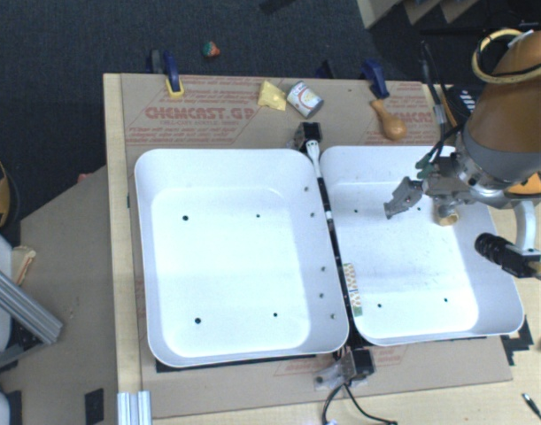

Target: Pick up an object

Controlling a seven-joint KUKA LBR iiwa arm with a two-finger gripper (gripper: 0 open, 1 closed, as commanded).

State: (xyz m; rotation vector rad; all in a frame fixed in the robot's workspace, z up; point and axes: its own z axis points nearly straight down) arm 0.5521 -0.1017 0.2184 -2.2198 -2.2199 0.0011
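Note:
My gripper (422,204) hangs over the far part of the right bin (429,317), below the grey and orange arm (509,122) that comes in from the right. A grey part of it juts out to the left, low over the bin floor. Right beside the gripper, on its right, sits a small tan thing (445,219); whether it is a loose object or part of the tool is unclear. The left bin (226,264) lies well to the left of the gripper.
On the bench beyond the bins lie a yellow piece (272,96), a small white and grey box (305,100), a wooden-handled item (390,120) and a black item (310,135). Blue clamps (172,71) (373,74) grip the far edge. A small label (352,292) sits on the divider.

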